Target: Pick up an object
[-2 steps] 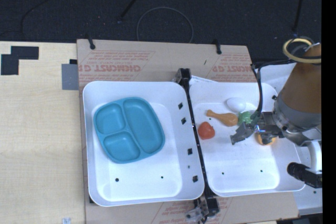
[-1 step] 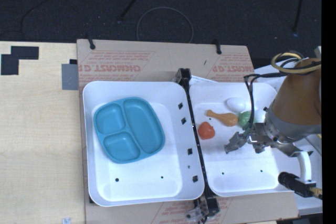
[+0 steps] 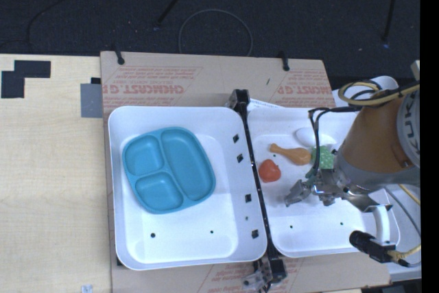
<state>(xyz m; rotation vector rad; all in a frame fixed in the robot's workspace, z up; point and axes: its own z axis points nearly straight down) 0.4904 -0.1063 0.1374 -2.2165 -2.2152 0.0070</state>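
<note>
Your claw (image 3: 300,194) is hovering low in the right bin (image 3: 302,243), its grip impossible to judge from here. The red tomato (image 3: 269,171) is sitting just up-left of it, beside the drumstick (image 3: 291,154), which is lying roughly crosswise.

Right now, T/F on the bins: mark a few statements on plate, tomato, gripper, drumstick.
1. The blue plate lies in the left bin. True.
2. The red tomato lies on the plate. False: it lies in the right bin, near the divider.
3. The gripper is over the right bin. True.
4. The gripper holds the tomato. False: the tomato lies apart from it.
5. The orange drumstick lies in the left bin. False: right bin.
</note>
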